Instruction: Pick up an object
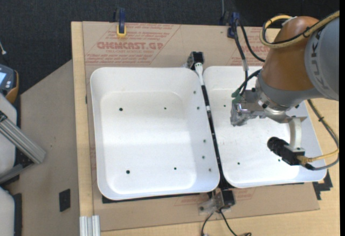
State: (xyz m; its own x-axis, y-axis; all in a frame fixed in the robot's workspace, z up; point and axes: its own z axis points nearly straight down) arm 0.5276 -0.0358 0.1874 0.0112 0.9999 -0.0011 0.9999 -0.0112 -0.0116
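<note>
Camera view: two shallow white bins are seen side by side on a brown board [81, 122] printed with red lettering. The left bin [108, 89] is placed toward 9 o'clock of the picture's centre and the right bin [237, 170] toward 3 o'clock, their inner rims touching along a dark seam. A black clip [195, 60] is fixed at the 12 o'clock end of that seam and a second clip [223, 197] at its 6 o'clock end. Two blue clamps [121, 16] are fastened on the board's 12 o'clock edge.

The arm [323, 62] is extended in from 3 o'clock, its orange band [291, 51] held above the right bin. The gripper [240, 112] is positioned low over the right bin, at 9 o'clock of the wrist and near the seam. Whether it is wide or narrow cannot be told, as it is viewed from above and partly covered by the wrist; nothing can be made out as held.

At 5 o'clock from the gripper, a black cylinder [282, 151] is seen over the right bin's floor, with a yellow-tipped cable at its 4 o'clock end. Whether this is a loose object to be picked or a fitting of the arm cannot be told, so the place of the task's thing is left undecided.
</note>
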